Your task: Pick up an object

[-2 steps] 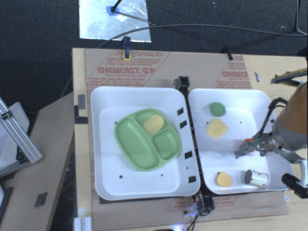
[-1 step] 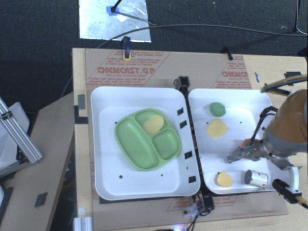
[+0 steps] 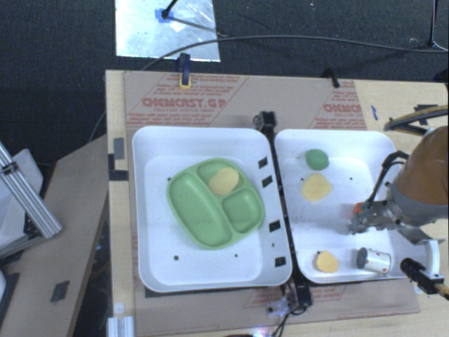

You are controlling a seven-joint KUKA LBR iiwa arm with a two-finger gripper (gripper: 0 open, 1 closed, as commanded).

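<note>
While the arm [image 3: 424, 181] reached in from the right, the gripper [image 3: 365, 217] sat low over the right bin [image 3: 337, 140], near that bin's right-hand side; I couldn't tell how it was set, and nothing was visibly held; my read: approach step, no pick made yet. Candidates in that bin: a green ball [image 3: 317, 159] toward the back, a pale yellow piece [image 3: 316, 187] just in front of it, a round yellow piece [image 3: 326, 262] near the front wall, and a metal cylinder [image 3: 374, 260] lying on its side beside it (closest to the gripper, just in front of it). The left bin [image 3: 154, 188] held a green divided tray [image 3: 210, 206] with a yellow piece [image 3: 224, 181] in its back compartment; well apart from the gripper. Next move likely called for a short shift toward the cylinder and a straight descent; risk: a lying cylinder could roll off. Room: the bin middle was open; the cylinder and round yellow piece sat close to the front wall, so little clearance there; the divider clips [image 3: 266, 181] between the bins ruled out a low crossing.
</note>
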